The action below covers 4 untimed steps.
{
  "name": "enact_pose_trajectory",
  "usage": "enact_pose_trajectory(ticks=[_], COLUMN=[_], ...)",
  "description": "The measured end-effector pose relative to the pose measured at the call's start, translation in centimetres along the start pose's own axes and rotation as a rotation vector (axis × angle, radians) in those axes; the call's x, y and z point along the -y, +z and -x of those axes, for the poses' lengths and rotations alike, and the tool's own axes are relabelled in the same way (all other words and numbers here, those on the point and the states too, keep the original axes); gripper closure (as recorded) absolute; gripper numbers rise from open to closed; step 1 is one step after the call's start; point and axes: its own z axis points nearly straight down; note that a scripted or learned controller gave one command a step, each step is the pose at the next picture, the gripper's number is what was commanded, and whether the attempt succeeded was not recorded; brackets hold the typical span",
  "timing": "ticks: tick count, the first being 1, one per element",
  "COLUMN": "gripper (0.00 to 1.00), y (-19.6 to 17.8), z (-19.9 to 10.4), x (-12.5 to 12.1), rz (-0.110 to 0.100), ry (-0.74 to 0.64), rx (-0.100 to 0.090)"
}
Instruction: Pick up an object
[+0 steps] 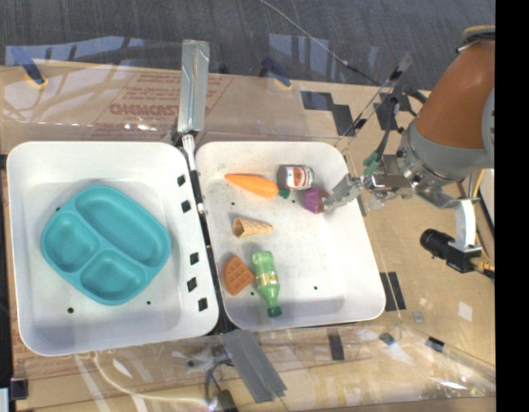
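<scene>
While the end effector [340, 193], grip unclear, nears the right bin [359, 264], a teal plate [106, 244] fills the left bin [24, 230].

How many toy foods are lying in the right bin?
6: a carrot and a can at the back, a purple piece beside the gripper, a cone mid-bin, a waffle and a green bottle at the front. None look hidden.

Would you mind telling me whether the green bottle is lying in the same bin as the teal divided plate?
No, the green bottle lies in the right bin, while the teal divided plate sits in the left bin.
</scene>
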Motion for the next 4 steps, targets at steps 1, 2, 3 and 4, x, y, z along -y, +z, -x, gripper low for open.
enact_pose_trajectory(ticks=[1,2,3,4], gripper=[0.00,0.00,1.00,1.00], y=[6.0,17.7,16.7,4.4], z=[-6.6,-9.0,-9.1,-14.0], x=[5.3,4.7,4.7,4.5], rz=[-0.001,0.019,0.013,0.005], ry=[-0.224,-0.375,-0.382,0.067], rx=[-0.002,0.005,0.000,-0.001])
